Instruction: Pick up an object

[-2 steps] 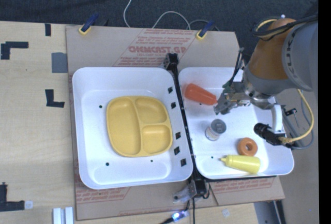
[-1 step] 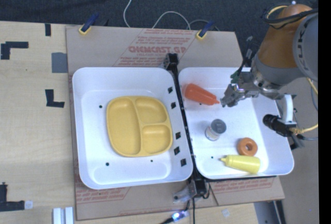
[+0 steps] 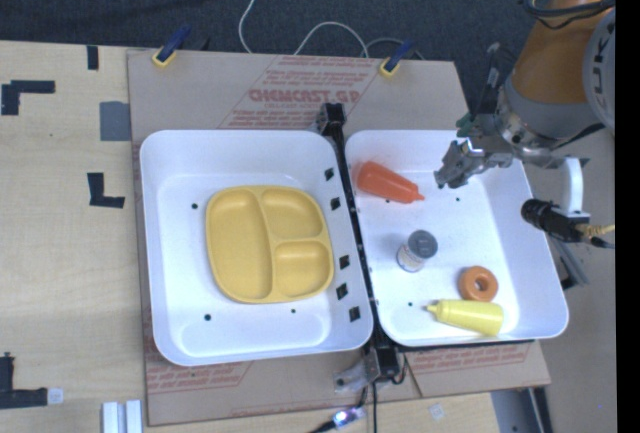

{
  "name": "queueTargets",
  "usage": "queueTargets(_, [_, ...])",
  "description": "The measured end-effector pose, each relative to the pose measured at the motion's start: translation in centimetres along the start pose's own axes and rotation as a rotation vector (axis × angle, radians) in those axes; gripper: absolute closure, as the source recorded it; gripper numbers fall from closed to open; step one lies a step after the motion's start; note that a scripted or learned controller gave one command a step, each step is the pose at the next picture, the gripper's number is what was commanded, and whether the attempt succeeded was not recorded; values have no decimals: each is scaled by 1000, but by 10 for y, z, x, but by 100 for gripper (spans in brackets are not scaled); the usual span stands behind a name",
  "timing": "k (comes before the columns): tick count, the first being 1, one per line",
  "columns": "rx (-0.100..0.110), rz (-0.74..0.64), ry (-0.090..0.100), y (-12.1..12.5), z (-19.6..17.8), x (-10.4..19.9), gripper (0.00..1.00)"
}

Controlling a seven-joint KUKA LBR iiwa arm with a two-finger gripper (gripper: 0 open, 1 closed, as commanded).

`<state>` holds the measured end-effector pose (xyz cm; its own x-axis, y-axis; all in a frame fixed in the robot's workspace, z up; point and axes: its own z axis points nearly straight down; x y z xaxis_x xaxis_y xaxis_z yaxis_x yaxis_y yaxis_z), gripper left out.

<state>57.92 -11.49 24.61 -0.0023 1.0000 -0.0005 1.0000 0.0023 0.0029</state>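
In the right bin point(image 3: 520, 211) lie an orange carrot-shaped toy point(image 3: 385, 182) at the upper left, a small grey-lidded jar point(image 3: 416, 250) in the middle, an orange ring point(image 3: 478, 283) and a yellow squeeze bottle point(image 3: 466, 316) near the front. My gripper point(image 3: 452, 171) hangs over the bin's upper part, just right of the carrot toy's narrow end and apart from it. Nothing shows between its dark fingers.
The left bin point(image 3: 170, 221) holds a yellow divided plate point(image 3: 268, 243). A black clip strip point(image 3: 345, 221) runs between the two bins. The arm's orange band point(image 3: 560, 31) rises at the right. Cardboard point(image 3: 300, 91) lies under both bins.
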Motion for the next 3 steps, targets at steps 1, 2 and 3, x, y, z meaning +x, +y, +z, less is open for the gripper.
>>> queueTargets(1, [4, -5, 2, 4, 3, 64, 100])
queueTargets(2, [4, -6, 2, 14, -1, 123, 100])
queueTargets(3, [6, -3, 1, 13, 11, 173, 100])
